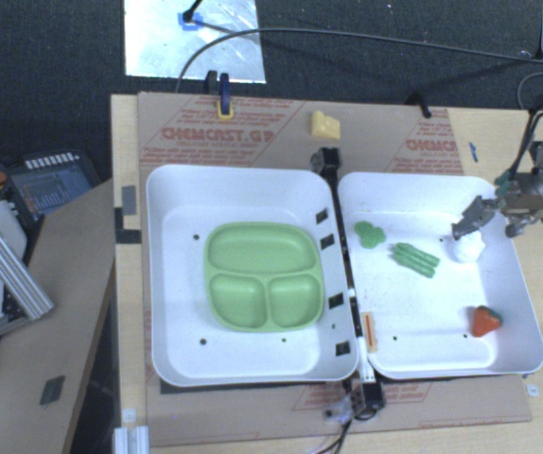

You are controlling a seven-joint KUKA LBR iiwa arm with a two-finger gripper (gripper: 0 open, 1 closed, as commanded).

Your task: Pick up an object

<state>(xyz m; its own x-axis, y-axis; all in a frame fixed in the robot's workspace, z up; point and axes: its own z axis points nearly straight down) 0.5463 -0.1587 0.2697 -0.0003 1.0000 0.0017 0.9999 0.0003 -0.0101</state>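
In the right bin (pixel 442 192) lie a green broccoli-like piece (pixel 370 235), a green ridged piece (pixel 414 258), a small white object (pixel 467 247) and a red strawberry-like piece (pixel 485 321). My gripper (pixel 492 225) hangs over the bin's right side, just above and to the right of the white object. It is open, with nothing between its fingers. One dark finger (pixel 470 220) points down-left toward the white object; whether it touches it is unclear.
The left bin (pixel 172 253) holds a green divided plate (pixel 262 275). A black hinge strip (pixel 338 253) runs between the bins. A yellow block (pixel 325 124) and a clamp (pixel 222 96) sit on the cardboard behind them. Cables cross the far side.
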